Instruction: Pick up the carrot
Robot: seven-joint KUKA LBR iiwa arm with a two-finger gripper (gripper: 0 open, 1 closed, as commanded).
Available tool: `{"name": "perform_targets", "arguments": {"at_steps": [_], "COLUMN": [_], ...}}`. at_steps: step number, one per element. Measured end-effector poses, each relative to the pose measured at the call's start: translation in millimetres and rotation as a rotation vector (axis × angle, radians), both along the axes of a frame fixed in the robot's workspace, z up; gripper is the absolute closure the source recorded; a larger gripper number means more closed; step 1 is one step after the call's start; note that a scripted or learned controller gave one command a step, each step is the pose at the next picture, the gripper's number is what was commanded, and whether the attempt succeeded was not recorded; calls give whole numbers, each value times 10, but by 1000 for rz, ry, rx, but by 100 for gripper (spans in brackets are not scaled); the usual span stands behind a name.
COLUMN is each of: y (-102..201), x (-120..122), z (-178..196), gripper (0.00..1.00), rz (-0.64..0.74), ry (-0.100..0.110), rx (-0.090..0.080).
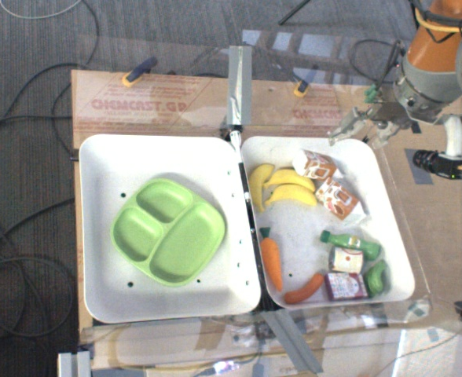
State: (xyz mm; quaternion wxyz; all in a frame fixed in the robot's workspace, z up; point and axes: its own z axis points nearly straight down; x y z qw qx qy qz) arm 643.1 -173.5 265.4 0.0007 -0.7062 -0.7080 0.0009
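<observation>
The grey arm with its orange band (434,44) reaches in from the upper right, and its end effector (362,129) hangs above the far right corner of the right-hand shallow white bin (394,210), its two thin metal fingers (342,130) spread apart with nothing between them. The small orange carrot with a green top (271,260) lies well apart from it, in the near left part of that same bin, close beside the bin's left wall, its green end pointing away from the camera and its tip toward the near edge. Just past its tip lies a reddish-orange sausage-shaped toy (303,289), slanted along the near wall. Two yellow bananas (282,189) rest in the far left part of the bin, and two crumpled orange-and-white snack packets (328,183) lie beside them toward the right. Near the right wall sit a small green bottle with a pale label (350,246), a small dark-labelled jar on its side (344,284) and a green pepper-like toy (377,276). The left-hand white bin (97,289) holds a lime-green plastic plate with three compartments (169,231). Both bins stand on a brown cardboard-covered worktop (160,104).
</observation>
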Motion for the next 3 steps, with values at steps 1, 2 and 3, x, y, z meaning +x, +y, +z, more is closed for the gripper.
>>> {"name": "perform_targets", "arguments": {"at_steps": [1,2,3], "y": [182,250,255], "x": [258,-289,-1168], "z": [-260,-1452,-1518], "gripper": [0,0,0], "rz": [270,231,614], "ry": [-2,-35,-48], "rx": [-2,-12,-30]}}
